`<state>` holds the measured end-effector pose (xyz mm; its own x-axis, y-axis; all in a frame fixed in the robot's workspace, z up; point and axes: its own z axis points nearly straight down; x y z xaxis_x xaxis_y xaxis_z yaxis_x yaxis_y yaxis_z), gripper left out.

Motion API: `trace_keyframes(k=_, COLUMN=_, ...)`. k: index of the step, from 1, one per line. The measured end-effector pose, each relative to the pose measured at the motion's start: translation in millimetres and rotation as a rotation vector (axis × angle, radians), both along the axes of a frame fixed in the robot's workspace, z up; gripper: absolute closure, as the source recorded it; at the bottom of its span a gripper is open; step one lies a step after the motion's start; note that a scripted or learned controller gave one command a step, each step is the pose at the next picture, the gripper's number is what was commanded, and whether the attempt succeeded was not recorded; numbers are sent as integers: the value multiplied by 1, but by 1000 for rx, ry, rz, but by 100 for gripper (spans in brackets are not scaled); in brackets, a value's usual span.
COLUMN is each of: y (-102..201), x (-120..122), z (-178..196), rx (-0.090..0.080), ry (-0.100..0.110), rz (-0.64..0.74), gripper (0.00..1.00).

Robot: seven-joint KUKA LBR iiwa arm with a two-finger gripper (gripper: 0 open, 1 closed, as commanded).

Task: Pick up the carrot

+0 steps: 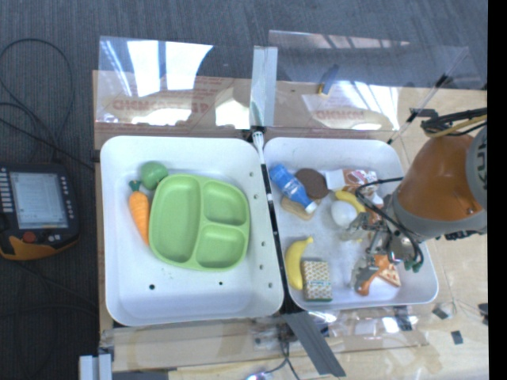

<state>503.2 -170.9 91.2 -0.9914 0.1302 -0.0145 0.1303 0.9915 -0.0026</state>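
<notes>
Two white bins are being shown side by side: in the left bin [127, 291] the carrot [139, 214] is lying along the left edge of a green divided plate [200, 222], touching it, with a green round vegetable [154, 172] just above. In the right bin [420, 291] a blue bottle [287, 184], a brown round item [314, 183], a white egg [344, 212], a banana [295, 261], a checkered block [317, 279] and an orange pizza slice [385, 273] are being crowded together. The gripper [369, 269] is being held low in the right bin over the pizza slice, well apart from the carrot, and whether it is spread or closed cannot be told.
</notes>
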Motion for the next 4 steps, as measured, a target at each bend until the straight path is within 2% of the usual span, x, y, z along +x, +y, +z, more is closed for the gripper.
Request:
trace_keyframes(k=1, y=0, x=3, z=11, rx=-4, ry=-6, rz=2, gripper=100)
trace_keyframes(k=2, y=34, x=6, z=88, rx=3, ry=5, rz=-7, gripper=100)
trace_keyframes(k=3, y=-12, x=5, z=41, rx=4, ry=16, rz=172, gripper=100)
trace_keyframes(k=4, y=22, x=-14, z=48, rx=3, ry=15, rz=377, gripper=100)
